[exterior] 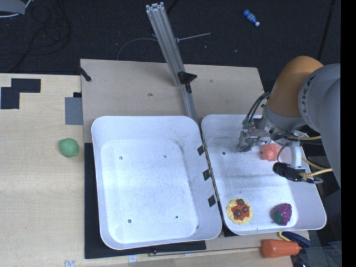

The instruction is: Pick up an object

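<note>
Pale wooden bench (39, 193) under two shallow white bins, dark floor with loose cables beyond. Reached in from the right: grey arm (325, 102) with orange band (292, 85), pincer (245, 142) low over the right bin (245, 177). Could not tell whether pincer apart or together; too small and dark. Just beside pincer, to its right: pink object (271, 151), not seen between the fingers. Nearer the camera from pincer: yellow-and-red toy (240, 211) and purple grape cluster (282, 213), both in the same bin. Left bin (150, 182) to pincer's left. Green ball (69, 147) well apart on the bench, far left. Orange object (281, 247) outside the bins, below the grapes. Read no labels or writing anywhere.
</note>
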